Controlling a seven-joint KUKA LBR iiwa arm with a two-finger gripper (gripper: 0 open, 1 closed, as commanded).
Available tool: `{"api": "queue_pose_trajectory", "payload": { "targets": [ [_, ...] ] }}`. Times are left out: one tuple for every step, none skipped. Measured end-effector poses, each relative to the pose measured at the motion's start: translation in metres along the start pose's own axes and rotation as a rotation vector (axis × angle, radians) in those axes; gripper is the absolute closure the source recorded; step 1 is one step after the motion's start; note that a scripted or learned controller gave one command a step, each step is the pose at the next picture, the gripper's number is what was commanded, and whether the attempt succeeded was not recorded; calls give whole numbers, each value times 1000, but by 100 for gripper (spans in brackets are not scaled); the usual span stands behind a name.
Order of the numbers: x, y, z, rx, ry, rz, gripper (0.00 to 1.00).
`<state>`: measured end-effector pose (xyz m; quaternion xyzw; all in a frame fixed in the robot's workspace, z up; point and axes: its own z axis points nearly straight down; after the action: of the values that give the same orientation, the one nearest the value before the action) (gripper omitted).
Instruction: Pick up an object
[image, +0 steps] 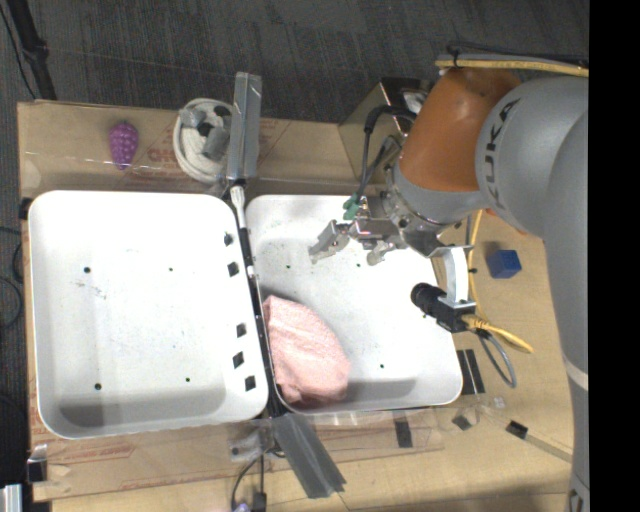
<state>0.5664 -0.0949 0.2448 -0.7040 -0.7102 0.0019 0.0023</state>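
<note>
A pink folded cloth (304, 349) lies in the right bin (400, 340), against its left wall near the front. My gripper (350, 247) hangs over the back half of the right bin, up and to the right of the cloth and apart from it. Its two fingers are spread open with nothing between them. The grey arm with its orange band (450, 130) reaches in from the upper right.
The left bin (130, 310) stands beside the right one, split off by a divider with black clips (240, 300). A purple object (123, 143) and a white roll (203, 137) sit behind the bins. A blue block (505, 263) and cables lie to the right.
</note>
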Motion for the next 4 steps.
{"api": "queue_pose_trajectory", "payload": {
  "targets": [
    [-1, 2, -35, -3, -2, 58, 0],
    [-47, -18, 15, -2, 0, -239, 0],
    [-32, -38, 128, -1, 1, -316, 0],
    [-9, -49, 153, -5, -1, -385, 0]
  ]
}}
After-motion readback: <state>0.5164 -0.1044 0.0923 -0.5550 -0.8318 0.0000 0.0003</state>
